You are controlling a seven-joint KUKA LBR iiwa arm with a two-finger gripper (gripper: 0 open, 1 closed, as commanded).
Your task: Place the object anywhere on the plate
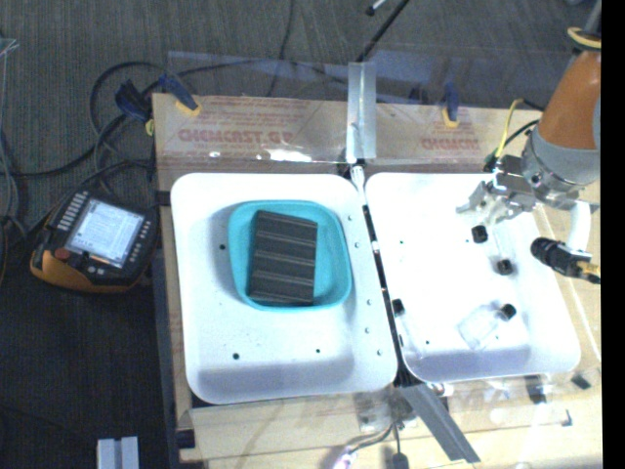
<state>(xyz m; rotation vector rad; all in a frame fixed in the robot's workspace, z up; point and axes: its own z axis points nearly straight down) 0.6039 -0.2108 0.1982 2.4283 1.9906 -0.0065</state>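
Observation:
A dark grey ridged block (284, 257) lies flat on the teal plate (337, 262) in the left bin (205, 340). Far from it, my gripper (491, 249) hangs over the upper right part of the right bin (430, 291). Its two dark fingertips (479, 233) stand apart with only white bin floor between them, so it is open and holds nothing.
A small clear item with a dark end (483, 323) lies near the front of the right bin. A metal divider (363, 125) and a cardboard wall stand behind the bins. A handheld pendant (96, 237) sits on the floor to the left.

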